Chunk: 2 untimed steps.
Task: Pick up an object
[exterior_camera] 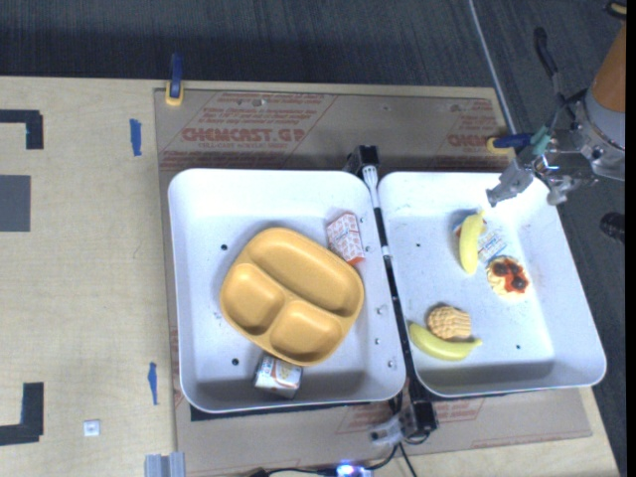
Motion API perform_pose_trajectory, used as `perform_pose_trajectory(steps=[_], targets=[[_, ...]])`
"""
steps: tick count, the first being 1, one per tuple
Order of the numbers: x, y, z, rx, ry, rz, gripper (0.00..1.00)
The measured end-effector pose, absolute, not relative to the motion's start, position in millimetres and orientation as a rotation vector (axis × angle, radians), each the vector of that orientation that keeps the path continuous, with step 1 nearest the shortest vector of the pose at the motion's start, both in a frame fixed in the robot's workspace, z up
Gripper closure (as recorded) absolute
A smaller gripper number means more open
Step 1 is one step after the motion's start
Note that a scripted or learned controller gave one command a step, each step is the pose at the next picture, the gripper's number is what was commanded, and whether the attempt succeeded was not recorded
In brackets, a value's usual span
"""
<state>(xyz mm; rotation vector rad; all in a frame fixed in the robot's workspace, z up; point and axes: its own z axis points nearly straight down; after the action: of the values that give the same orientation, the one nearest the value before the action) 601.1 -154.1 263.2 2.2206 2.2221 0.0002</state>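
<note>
In the right bin [556,366], a yellow banana [469,241] lies near the far side with a small white packet [493,247] beside it. A round toy with red topping [508,274] sits just in front of them. Nearer the front, a tan waffle-like piece [448,319] rests against a second banana [442,344]. My gripper [529,189] hangs over the bin's far right corner, above and right of the first banana. It is open, and nothing is between its fingers.
The left bin [189,266] holds a yellow divided plate [290,293], a red-and-white packet [345,237] at its far right and another packet [277,376] at the front. A black divider [383,256] runs between the bins.
</note>
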Motion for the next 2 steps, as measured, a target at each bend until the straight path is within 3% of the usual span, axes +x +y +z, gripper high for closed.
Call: perform_pose_trajectory(steps=[1, 2], targets=[[606.7, -162.5, 151.9, 2.222, 2.221, 0.000, 0.00], [589.1, -101.7, 86.0, 2.220, 2.221, 0.002, 0.00]])
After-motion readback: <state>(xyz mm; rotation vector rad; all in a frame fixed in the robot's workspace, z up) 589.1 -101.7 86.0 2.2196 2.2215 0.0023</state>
